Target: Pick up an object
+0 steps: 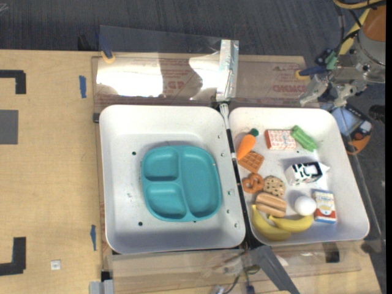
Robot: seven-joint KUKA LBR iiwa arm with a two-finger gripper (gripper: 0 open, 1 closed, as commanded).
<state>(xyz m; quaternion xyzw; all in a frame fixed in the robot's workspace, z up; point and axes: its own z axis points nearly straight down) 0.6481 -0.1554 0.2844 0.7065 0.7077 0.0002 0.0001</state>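
The gripper (pixel 331 90) hangs beyond the right bin's (pixel 349 164) far rim; whether its fingers are spread cannot be told. In that bin lie a carrot (pixel 245 144), pretzel (pixel 251 182), banana (pixel 278 224), egg (pixel 304 205) and cartons whose labels are unreadable. A teal divided plate (pixel 182 182) sits in the left bin (pixel 116 164).

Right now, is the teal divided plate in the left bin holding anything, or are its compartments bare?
Bare. The teal plate lies flat in the left bin, all three compartments showing plain teal. The toy foods all sit in the right bin.
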